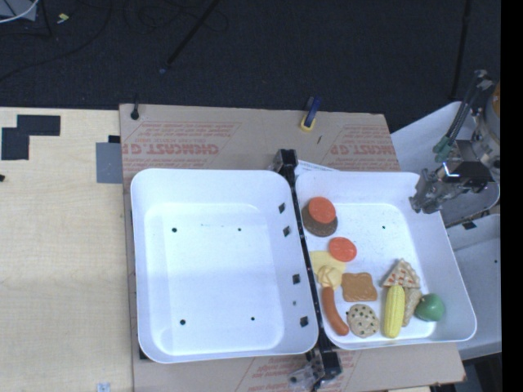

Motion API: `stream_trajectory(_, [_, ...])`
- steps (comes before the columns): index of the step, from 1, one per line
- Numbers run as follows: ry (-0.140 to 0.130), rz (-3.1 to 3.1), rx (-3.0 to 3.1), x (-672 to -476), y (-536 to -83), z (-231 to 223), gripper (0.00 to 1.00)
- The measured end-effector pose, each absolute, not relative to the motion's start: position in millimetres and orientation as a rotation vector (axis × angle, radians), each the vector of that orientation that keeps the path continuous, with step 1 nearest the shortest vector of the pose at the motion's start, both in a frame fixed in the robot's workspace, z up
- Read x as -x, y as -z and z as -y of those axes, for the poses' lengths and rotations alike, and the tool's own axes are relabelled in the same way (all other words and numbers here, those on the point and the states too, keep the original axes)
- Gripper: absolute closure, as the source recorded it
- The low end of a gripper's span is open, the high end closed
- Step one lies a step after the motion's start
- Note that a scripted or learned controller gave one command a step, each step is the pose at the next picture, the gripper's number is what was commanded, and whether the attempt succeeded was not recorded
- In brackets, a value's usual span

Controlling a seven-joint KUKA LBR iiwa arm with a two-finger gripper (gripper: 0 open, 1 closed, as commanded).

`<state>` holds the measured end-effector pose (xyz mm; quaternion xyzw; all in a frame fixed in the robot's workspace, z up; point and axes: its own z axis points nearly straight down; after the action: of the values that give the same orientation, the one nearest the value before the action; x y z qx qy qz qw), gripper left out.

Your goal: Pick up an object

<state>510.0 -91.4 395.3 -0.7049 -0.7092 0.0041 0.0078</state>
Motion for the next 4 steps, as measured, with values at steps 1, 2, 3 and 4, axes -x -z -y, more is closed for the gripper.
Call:
stream_trajectory(1, [0.016,2.232,2.226,-501.8,-546,64,1.00])
stream_trajectory(2, [-0.018,2.213,2.211,-473.6,-396,36,1.00])
stream_trajectory(3, [0.017,2.231,2.226,-476.2,-546,17,1.00])
stream_trajectory(4, [-0.019,2.217,2.210,-474.8,-402,-18,1.00])
